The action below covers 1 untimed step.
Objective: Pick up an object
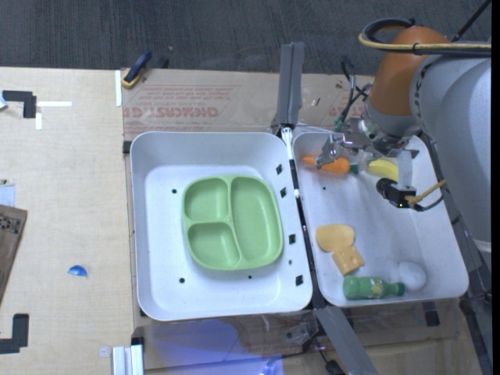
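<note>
My gripper (341,144) is low over the far end of the right bin (437,248), reaching in from the right under the orange wrist band. An orange carrot-like toy (331,165) lies right below and in front of it, against the far left corner; whether they touch is unclear. A yellow piece (383,167) sits just right of the carrot, partly under the arm. Nearer the front lie a pale yellow round piece (334,236), a tan block (348,260), a green bottle (373,288) on its side and a white ball (412,273).
The left bin (148,209) holds a green divided plate (233,223). A grey upright post (290,84) stands behind the gap between the bins. The arm's bulk and cables cover the right bin's far right corner. A small blue item (76,271) lies on the bench at left.
</note>
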Each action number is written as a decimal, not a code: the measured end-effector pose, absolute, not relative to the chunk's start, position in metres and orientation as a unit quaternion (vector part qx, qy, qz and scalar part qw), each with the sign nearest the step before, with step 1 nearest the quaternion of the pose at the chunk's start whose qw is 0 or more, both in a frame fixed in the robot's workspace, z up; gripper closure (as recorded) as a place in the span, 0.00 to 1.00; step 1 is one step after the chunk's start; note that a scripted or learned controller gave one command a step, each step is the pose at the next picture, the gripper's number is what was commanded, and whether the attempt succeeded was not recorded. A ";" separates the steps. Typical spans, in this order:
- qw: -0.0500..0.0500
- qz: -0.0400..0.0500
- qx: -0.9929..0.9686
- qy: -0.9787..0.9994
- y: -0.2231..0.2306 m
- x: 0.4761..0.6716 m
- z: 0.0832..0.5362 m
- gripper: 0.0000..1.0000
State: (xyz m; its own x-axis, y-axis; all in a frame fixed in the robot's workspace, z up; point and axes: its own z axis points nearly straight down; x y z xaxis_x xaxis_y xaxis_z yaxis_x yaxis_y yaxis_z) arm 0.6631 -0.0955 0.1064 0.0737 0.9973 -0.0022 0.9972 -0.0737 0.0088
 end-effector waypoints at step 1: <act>0.001 0.000 0.706 0.709 -0.070 0.659 0.192 0.00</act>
